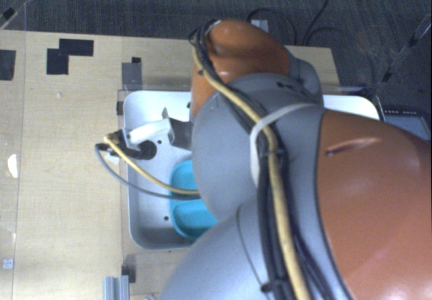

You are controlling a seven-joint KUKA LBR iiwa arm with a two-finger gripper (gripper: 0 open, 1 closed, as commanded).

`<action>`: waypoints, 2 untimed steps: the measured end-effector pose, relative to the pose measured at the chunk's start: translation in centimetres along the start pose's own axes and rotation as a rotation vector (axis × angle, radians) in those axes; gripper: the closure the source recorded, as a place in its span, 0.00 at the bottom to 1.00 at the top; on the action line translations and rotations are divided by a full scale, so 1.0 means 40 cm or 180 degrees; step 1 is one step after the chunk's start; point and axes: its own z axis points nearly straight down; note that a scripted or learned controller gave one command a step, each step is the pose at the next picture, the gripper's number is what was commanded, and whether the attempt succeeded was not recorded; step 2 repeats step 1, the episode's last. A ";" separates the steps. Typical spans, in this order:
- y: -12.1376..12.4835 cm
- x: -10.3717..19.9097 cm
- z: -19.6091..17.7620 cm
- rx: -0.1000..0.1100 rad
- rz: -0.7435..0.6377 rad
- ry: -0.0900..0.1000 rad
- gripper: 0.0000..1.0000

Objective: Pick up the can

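Readable text: none.
Arm (297,177): bare grey and orange casing, no lettering legible.
Bin (145,157): plain white wall, unmarked.
Black patches (67,54) on the bench, up and left of the bin: solid shapes, no characters.
Blue object (189,207) inside the bin: no label legible.

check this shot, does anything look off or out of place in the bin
Nothing looks spilled or damaged. A blue object lies in the left bin, partly hidden by the arm, which covers most of both bins.
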 end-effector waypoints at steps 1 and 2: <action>0.014 0.068 0.177 -0.0006 -0.0004 -0.0020 1.00; 0.014 0.068 0.177 -0.0006 -0.0004 -0.0020 1.00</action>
